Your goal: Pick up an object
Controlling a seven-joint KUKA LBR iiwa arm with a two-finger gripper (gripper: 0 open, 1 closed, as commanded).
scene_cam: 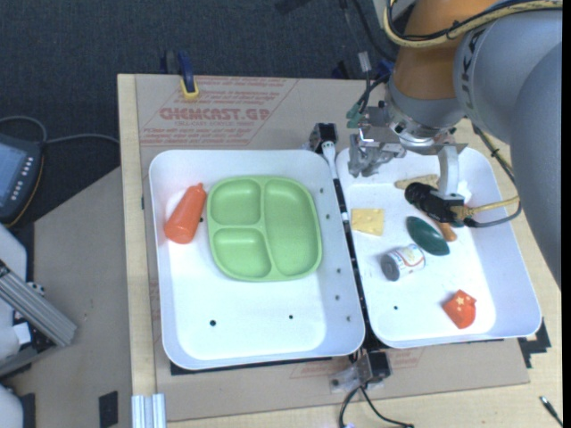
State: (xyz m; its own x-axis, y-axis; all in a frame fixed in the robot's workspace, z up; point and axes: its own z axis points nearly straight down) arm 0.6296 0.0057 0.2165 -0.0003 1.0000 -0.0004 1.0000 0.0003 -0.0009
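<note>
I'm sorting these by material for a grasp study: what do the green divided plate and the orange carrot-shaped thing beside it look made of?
Green divided plate: likely moulded plastic, satin finish, given its even colour and rounded ridges. Orange carrot-shaped thing: probably smooth plastic, uniformly coloured; rubber cannot be ruled out.

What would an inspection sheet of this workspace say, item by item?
Surface: printed brown board bearing left bin and right bin, side by side.
Job's things: left bin holds green divided plate and orange toy; right bin holds yellow slice, dark green oval, small can, red piece.
Clutter: blue clamp on board's far edge.
Gripper: over right bin's far left corner; nothing seen held.
Cables: black cable at board's near edge.
Surroundings: dark carpet; grey device at left.
</note>
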